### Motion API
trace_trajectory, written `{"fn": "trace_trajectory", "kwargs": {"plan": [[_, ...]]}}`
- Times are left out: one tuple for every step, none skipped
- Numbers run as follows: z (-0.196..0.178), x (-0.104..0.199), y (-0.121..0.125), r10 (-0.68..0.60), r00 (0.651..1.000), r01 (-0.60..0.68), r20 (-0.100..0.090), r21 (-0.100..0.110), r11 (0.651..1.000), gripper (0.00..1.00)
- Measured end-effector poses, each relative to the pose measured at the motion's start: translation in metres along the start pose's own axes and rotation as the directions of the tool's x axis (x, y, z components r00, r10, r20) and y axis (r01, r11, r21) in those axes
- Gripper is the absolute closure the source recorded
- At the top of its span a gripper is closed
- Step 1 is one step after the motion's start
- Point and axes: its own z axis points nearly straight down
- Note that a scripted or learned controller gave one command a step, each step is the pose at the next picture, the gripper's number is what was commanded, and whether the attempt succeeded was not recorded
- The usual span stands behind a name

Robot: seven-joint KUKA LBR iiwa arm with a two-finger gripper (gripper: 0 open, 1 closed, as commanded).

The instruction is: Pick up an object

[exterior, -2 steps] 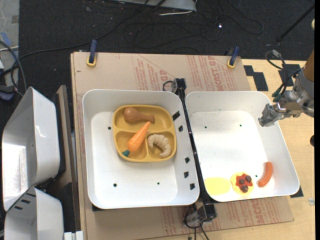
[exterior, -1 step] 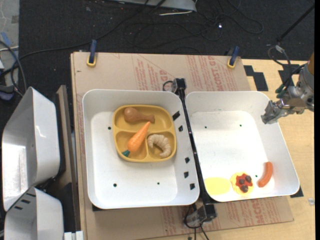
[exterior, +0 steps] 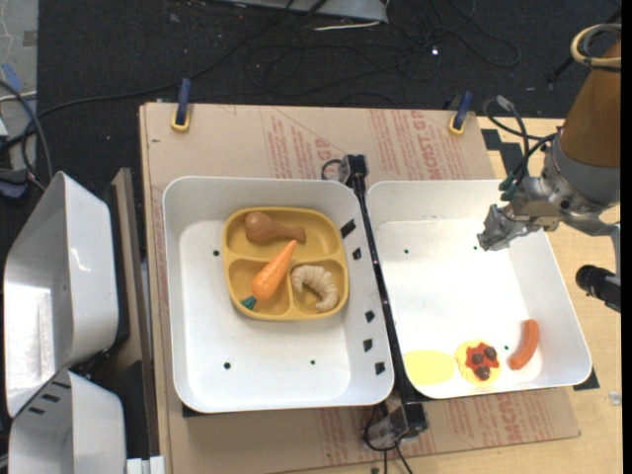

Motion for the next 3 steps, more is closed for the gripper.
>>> {"fn": "trace_trajectory", "kwargs": {"plan": [[0.018, 0.054, 0.018, 0.000, 1.000, 0.000, 0.000, 0.001, 1.000, 1.00], [0.016, 0.112, 0.026, -0.001, 1.000, 0.001, 0.000, -0.002, 1.000, 1.00], [0.030, 0.170, 0.044, -0.001, 1.000, 0.001, 0.001, -0.002, 1.000, 1.00]]}}
